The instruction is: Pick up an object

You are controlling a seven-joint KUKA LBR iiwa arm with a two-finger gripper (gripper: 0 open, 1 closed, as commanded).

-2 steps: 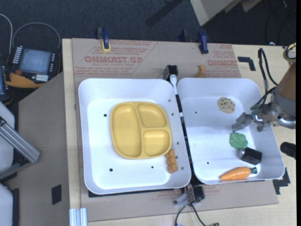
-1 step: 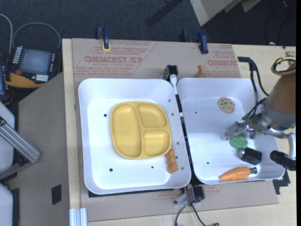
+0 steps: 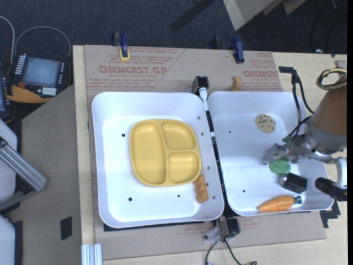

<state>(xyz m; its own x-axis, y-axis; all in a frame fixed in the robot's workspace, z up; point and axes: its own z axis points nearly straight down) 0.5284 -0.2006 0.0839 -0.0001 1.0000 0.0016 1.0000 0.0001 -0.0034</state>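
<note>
Right bin (image 3: 237,148): gripper (image 3: 282,160) over green object (image 3: 279,167) (grip unclear); carrot (image 3: 276,204), cookie (image 3: 265,122) nearby

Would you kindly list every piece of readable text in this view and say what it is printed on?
"CHEMCAST GP": red print on the brown board behind the left bin.
The same red print repeats on the board behind the right bin, too blurred to read in full.
Handheld screen, far left: too small to read.

Right bin (image 3: 237,148) w/ open floor at left; cookie (image 3: 265,122), green item (image 3: 279,166), carrot (image 3: 276,204) crowd right side.
</note>
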